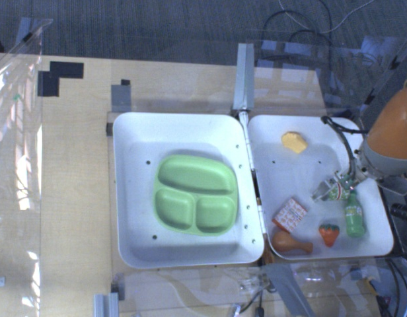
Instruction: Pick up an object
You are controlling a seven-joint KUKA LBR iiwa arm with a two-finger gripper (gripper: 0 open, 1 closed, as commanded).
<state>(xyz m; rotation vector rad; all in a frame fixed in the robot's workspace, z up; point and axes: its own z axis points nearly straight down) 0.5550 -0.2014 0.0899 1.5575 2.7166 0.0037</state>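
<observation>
The arm comes in from the right over the right bin (382, 243), its gripper (333, 189) low above the bin floor near the right side. Whether it grips anything I cannot tell. Just right of it lies a green bottle (353, 218), with a small red strawberry toy (329, 233) on its left. A red-and-white packet (291, 214) and a brown drumstick (291, 242) sit nearer the divider, a yellow piece (295, 141) at the far end. The left bin (131, 144) holds a green divided tray (194, 194)
</observation>
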